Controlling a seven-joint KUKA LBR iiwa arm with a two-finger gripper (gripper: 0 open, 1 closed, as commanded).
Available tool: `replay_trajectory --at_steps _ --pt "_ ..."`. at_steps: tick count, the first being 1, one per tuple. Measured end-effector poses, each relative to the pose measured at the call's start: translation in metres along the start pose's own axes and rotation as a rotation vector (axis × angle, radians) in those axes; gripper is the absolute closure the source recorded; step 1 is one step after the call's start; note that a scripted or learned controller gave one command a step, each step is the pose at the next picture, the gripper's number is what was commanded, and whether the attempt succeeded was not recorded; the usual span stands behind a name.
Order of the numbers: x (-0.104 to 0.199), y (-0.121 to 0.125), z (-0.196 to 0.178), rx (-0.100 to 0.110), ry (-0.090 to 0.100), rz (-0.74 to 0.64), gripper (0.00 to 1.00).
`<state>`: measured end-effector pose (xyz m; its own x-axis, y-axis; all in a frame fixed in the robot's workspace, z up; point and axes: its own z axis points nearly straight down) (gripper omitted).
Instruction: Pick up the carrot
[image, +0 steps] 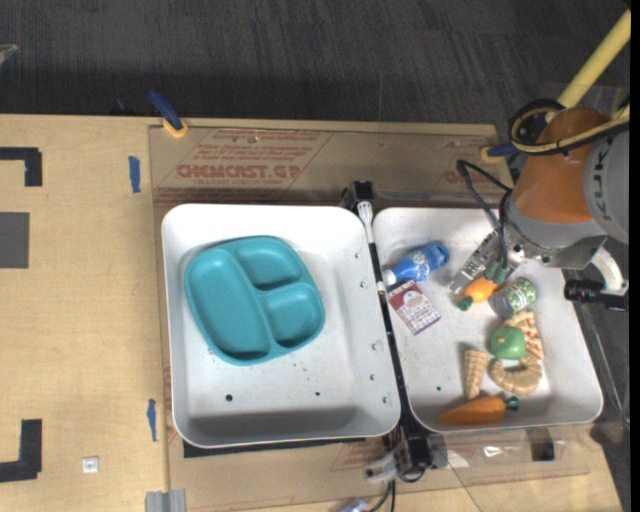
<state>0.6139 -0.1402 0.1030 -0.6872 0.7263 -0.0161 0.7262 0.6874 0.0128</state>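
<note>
one carrot (474, 409), perhaps untouched

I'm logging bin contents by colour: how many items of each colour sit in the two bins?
Teal: 1, tray
Blue: 1, packet
Orange: 2, carrot, small piece
Green: 2, fruit, can
Tan: 2, cone, pretzel
Red-white: 1, card
Total: 9

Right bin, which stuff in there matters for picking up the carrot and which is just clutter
For the job:
carrot, at the near edge
gripper, at an orange-and-green toy

Lying about:
blue bottle
small card packet
ice-cream cone
green fruit
teal divided tray, left bin
</note>
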Motion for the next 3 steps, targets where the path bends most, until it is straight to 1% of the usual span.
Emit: replay_trajectory --at_steps 1,2,3 --pt "-0.012 0.010 -0.132 0.002 0.000 -0.003 1.00" --pt "-0.010 0.008 -0.125 0.010 0.012 -0.003 0.00" --pt "-0.002 -0.001 0.004 0.006 0.006 -0.036 0.00"
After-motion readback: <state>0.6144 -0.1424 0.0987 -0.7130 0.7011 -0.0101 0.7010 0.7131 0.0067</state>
